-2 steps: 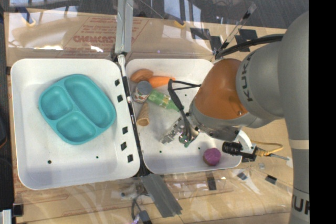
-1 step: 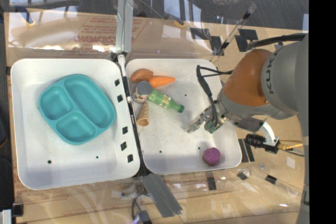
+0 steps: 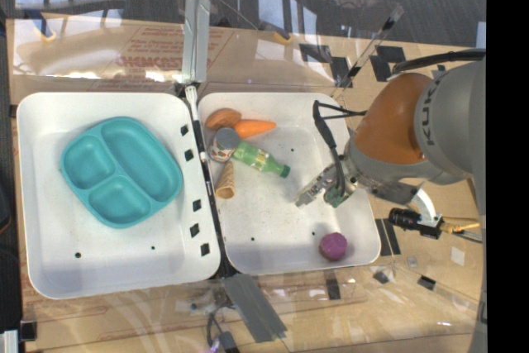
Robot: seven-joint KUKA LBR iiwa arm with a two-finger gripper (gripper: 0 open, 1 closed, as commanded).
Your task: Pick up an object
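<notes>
The right bin (image 3: 273,256) holds several small items. A green bottle (image 3: 260,159) lies on its side near the bin's upper left, beside an orange carrot (image 3: 254,128), a brown bread roll (image 3: 221,118), a round can (image 3: 221,146) and an ice-cream cone (image 3: 226,181). A purple ball (image 3: 333,245) rests near the bin's lower right corner. My gripper (image 3: 322,192) hangs over the bin's right half, above bare floor, up and left of the purple ball and well right of the bottle. Nothing shows between its fingers.
The left bin (image 3: 50,260) bears a teal three-compartment tray (image 3: 121,169). A raised divider with black clips (image 3: 201,202) separates the two bins. The arm's orange band (image 3: 395,128) overhangs the right bin's right wall. A clear screen stands behind the bins.
</notes>
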